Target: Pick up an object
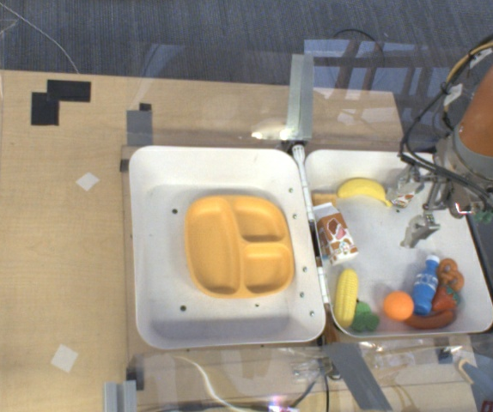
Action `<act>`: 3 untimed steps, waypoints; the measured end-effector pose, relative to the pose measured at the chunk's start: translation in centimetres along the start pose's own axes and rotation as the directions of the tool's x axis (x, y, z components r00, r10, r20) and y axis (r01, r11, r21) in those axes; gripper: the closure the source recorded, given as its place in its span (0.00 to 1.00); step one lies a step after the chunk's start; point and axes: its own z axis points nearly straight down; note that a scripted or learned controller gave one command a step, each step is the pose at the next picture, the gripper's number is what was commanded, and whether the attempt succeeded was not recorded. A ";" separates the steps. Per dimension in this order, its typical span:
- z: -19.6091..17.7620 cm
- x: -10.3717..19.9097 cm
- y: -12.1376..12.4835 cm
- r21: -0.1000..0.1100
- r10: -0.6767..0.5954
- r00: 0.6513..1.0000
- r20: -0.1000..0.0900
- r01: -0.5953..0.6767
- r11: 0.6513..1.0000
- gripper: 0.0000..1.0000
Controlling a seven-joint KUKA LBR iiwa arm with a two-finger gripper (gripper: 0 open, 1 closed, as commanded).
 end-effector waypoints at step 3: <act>10.9 8.7 -0.5 -0.001 0.611 0.792 0.005 -0.611 0.792 0.00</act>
